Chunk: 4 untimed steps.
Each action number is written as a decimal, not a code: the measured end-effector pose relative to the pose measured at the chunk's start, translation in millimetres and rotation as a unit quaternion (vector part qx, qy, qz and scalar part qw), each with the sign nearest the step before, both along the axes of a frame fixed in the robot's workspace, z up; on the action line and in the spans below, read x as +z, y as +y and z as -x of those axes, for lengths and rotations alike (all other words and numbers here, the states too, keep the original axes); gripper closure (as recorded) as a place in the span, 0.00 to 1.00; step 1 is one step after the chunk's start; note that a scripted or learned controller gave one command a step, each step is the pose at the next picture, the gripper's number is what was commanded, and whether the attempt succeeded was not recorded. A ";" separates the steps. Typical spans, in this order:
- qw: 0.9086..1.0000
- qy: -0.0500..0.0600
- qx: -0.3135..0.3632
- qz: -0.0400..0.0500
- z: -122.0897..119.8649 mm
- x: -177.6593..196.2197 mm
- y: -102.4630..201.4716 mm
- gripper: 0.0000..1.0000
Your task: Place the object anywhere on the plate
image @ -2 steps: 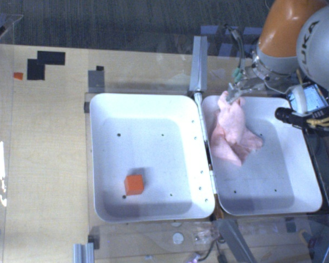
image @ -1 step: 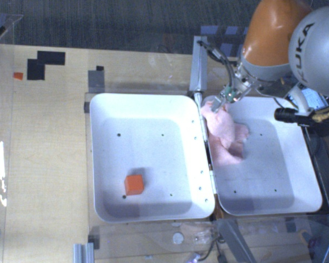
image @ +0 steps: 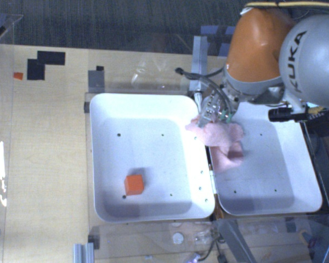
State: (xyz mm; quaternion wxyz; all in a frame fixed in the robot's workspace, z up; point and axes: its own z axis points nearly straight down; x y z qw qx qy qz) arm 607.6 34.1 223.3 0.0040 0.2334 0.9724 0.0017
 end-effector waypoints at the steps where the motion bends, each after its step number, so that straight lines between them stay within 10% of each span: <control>1: 0.980 0.000 0.199 0.001 36.5 -7.4 31.6 1.00; 3: 0.972 -0.001 0.235 0.001 105.3 2.0 98.3 1.00; 4: 0.972 -0.001 0.235 0.001 105.2 2.0 98.3 0.00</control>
